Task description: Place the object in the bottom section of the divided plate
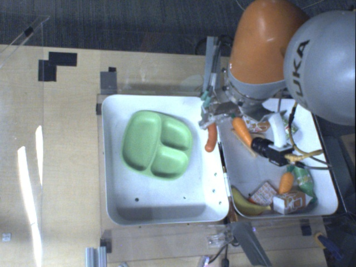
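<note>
One sausage [210, 138] hangs pinched in end effector [209, 121], over left bin [111, 149], at 3 o'clock of green divided plate [157, 143]. Advice: carry toward 9 o'clock, centre above bottom section, descend low before release.

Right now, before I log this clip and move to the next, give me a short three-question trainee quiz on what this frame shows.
1. True or false: the green divided plate lies in the left bin.
2. What hangs at the gripper? A) banana B) small orange-red sausage C) carton
3. Fill in: the banana lies in the ____ bin, near its front left corner.

Key
1. True.
2. B: the sausage hangs upright below the gripper, over the left bin's right edge, beside the plate and not yet on it.
3. Right: the right bin also holds a carrot and a carton.
</note>
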